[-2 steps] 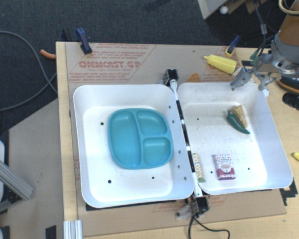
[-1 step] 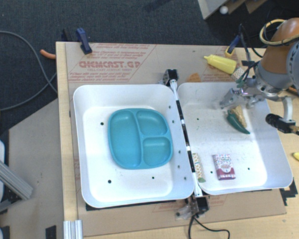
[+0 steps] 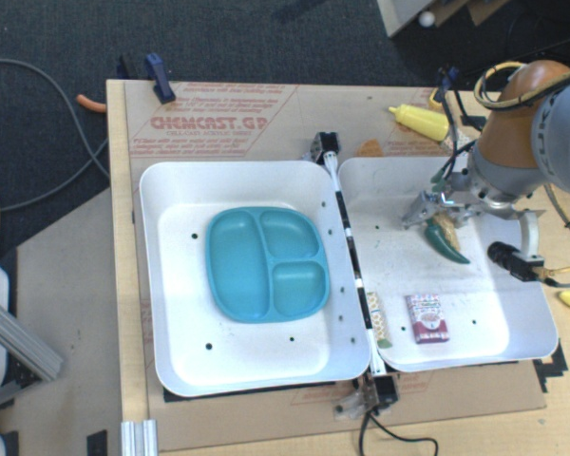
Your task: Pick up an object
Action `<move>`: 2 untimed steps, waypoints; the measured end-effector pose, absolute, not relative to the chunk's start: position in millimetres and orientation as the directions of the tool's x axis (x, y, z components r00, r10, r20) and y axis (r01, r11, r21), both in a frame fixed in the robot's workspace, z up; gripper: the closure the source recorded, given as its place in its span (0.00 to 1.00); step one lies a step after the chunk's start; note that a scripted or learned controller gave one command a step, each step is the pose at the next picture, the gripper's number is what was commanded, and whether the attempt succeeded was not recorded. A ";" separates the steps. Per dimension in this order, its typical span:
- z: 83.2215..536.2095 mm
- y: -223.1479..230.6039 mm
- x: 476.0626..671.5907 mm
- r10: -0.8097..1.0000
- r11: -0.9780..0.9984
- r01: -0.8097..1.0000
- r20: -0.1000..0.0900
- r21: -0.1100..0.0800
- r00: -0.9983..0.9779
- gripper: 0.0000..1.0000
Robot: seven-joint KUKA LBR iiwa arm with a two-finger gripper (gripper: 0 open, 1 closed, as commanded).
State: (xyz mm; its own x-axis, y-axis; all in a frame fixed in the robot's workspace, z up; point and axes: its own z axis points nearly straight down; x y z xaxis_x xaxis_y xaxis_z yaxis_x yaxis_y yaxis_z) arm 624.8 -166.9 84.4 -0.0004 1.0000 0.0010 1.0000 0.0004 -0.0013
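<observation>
My gripper (image 3: 439, 209) is low in the right bin (image 3: 380, 198), near its back. A dark green, pepper-like object (image 3: 447, 241) lies directly under and in front of it, its upper end tucked beneath the gripper. I cannot make out whether the gripper holds it. A small red packet (image 3: 427, 318) lies flat near the front of the same bin, well apart from the gripper.
The left bin (image 3: 171, 255) holds a teal divided plate (image 3: 267, 262). A yellow object (image 3: 420, 119) lies on the bench behind the right bin, and a blue clamp (image 3: 158, 76) sits at the back left. The arm (image 3: 518, 131) leans in over the right bin's back right corner.
</observation>
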 end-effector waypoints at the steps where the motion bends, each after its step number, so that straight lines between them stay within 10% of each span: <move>1: 84.6 -161.7 601.5 1.000 -0.001 1.000 0.001 -0.002 0.001 0.00; 2: 97.0 -161.7 603.5 1.000 -0.001 1.000 0.000 0.004 0.001 1.00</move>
State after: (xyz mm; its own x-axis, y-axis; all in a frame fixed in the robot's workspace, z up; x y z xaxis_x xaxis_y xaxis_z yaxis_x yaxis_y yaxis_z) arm 603.5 -161.7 97.0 0.0006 1.0000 -0.0003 1.0000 -0.0006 0.0038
